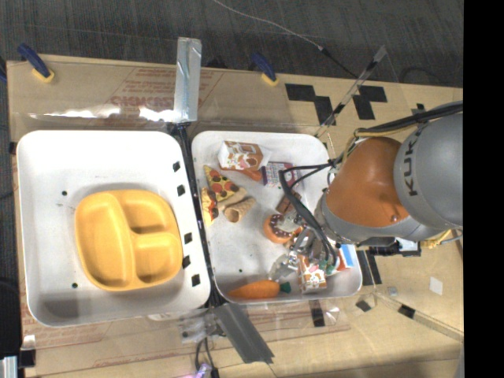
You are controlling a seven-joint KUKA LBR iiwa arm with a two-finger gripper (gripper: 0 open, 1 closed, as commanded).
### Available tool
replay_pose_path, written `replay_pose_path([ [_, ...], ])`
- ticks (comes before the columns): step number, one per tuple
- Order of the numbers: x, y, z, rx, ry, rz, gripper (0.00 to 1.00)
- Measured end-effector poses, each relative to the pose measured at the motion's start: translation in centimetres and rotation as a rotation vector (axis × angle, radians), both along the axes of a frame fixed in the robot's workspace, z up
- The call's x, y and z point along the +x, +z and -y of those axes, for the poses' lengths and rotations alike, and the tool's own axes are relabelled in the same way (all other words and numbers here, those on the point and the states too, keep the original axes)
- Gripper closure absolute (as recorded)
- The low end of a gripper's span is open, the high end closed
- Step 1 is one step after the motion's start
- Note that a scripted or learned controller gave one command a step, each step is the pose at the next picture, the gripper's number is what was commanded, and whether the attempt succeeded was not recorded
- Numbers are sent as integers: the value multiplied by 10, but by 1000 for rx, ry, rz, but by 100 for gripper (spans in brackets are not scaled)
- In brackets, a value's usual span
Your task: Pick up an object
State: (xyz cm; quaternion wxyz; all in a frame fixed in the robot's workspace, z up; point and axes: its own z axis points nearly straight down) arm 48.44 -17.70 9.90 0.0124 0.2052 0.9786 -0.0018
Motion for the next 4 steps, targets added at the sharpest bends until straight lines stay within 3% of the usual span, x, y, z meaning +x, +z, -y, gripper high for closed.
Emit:
replay_pose_path([
  [1,0,-1,7,2,39,-1,0],
  [2,13,-5,6,7,-17,-18,0],
  [3,19,-6,-26,12,-227,-22,0],
  [4,79,-6,-35,9,-41,-21,0],
])
